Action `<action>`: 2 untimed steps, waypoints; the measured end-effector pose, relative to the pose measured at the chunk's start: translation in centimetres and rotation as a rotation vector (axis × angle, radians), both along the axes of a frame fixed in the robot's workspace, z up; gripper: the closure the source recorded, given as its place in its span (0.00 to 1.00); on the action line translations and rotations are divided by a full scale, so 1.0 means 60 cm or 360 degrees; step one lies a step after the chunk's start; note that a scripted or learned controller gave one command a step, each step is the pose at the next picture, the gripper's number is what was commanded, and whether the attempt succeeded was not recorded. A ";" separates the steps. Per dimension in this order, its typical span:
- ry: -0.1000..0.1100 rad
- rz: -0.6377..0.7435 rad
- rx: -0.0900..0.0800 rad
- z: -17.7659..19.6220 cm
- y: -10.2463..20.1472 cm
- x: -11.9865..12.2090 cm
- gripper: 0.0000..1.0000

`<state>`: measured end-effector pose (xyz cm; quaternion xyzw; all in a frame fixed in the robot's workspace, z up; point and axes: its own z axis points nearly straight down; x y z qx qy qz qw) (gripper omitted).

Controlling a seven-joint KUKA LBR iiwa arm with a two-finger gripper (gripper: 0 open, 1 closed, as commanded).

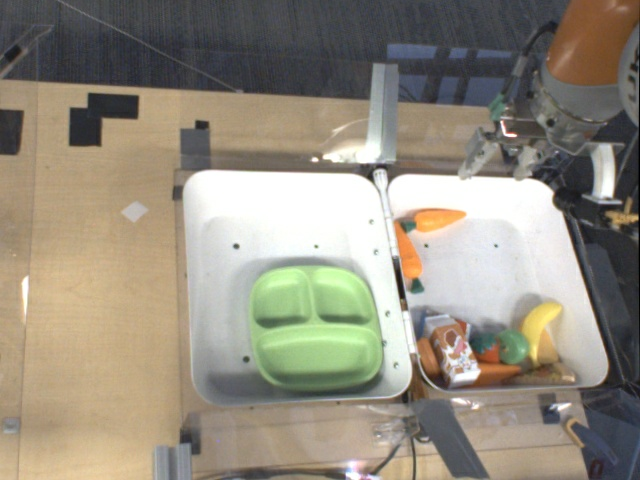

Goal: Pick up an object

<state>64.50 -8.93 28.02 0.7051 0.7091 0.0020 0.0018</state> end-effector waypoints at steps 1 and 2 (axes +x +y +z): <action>0.0002 -0.0088 -0.0001 -0.092 -0.047 -0.004 0.00; 0.0002 -0.0090 0.0000 -0.267 0.001 0.026 0.00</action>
